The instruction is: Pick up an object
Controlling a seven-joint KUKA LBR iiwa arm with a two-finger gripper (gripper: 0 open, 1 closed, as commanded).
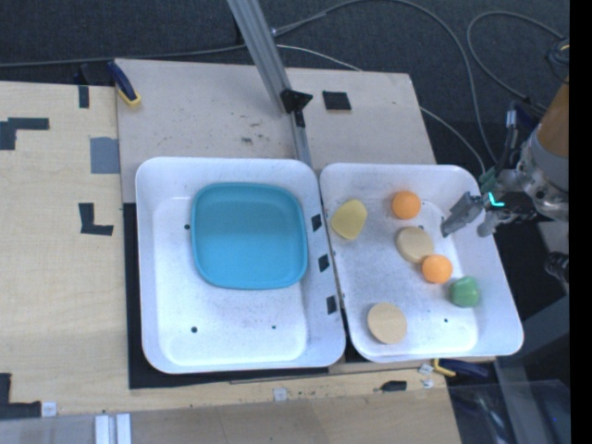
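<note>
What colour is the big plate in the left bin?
Blue, a light turquoise blue. The plate shows clearly in the camera view.

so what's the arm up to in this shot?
The gripper sits at the right bin's upper right edge, with nothing visibly between its fingers. That bin holds six small items: a yellow piece, two orange balls, two tan pieces and a green one. The left bin holds a blue plate. No pick made yet.

Blue plate [249, 235] in left bin [153, 248], tool [470, 216] over right bin [495, 326]
</note>
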